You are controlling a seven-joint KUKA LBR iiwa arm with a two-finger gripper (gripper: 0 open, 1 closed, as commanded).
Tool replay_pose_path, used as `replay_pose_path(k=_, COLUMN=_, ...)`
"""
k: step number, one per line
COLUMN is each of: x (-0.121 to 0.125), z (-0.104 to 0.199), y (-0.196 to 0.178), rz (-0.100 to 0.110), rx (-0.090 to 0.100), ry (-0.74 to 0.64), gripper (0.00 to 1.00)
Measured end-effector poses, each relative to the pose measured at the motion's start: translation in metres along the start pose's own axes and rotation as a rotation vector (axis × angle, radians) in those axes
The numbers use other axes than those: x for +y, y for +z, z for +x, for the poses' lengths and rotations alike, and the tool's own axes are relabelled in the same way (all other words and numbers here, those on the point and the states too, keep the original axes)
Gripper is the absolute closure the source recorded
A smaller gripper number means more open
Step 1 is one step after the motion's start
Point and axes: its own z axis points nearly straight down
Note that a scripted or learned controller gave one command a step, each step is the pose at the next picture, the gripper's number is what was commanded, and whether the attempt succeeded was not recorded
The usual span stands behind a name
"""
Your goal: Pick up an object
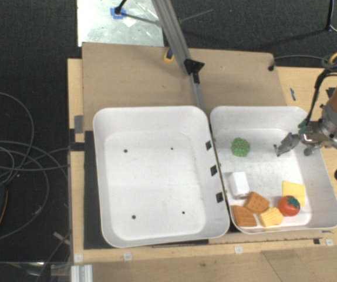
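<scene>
You are seeing end effector hovering over right bin, fingers apart, gripping nothing; green ball lying nearby.

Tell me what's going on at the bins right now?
The arm reaches in from the right, its pincer open above the right bin with nothing between its fingers. The toys lie untouched: a green ball, a white block, a tomato, a yellow wedge and three orange pieces. No pick has happened yet.
</scene>
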Motion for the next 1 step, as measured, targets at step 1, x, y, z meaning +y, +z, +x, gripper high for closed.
replay_pose_path(k=1, x=-0.0096, z=-0.0028, y=0.0491, rz=0.000, rx=0.000, ry=0.000, gripper=0.00)
